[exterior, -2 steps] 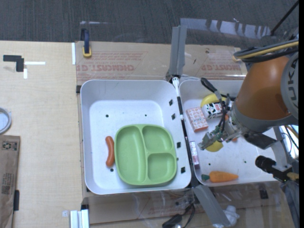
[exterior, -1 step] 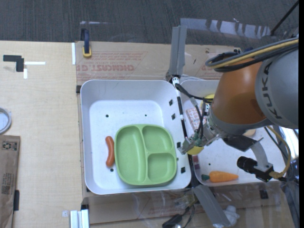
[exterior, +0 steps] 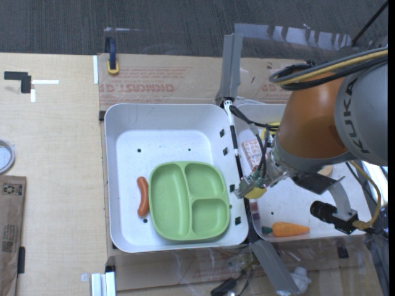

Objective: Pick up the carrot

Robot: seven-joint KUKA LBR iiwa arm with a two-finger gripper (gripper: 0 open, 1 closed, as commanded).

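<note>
Hovering over the right bin [exterior: 321, 227], the grey KUKA arm [exterior: 327, 122] with its orange band reaches in from the right, its gripper [exterior: 254, 187] poised close to the wall that divides the two white bins. The carrot [exterior: 290, 229] lies on the floor of the right bin, near its front edge, pointing roughly left to right and apart from the gripper, which sits to its left and farther back. Nothing is visible between the gripper's tips, and from this angle it cannot be told whether they stand apart or together. Something small and yellow shows just beneath the tool, too unclear to name. In the left bin [exterior: 123, 165] rest a green divided plate [exterior: 188, 200] and, just to its left, a small orange-red sausage [exterior: 142, 197], neither part of the job. Judged from how things lie, the pickup is not yet done: the carrot is on the bin floor, ungrasped. What seems left is the whole of the grasp, bringing the gripper nearer and to the right over the carrot, lowering, closing on it and lifting it clear.
</note>
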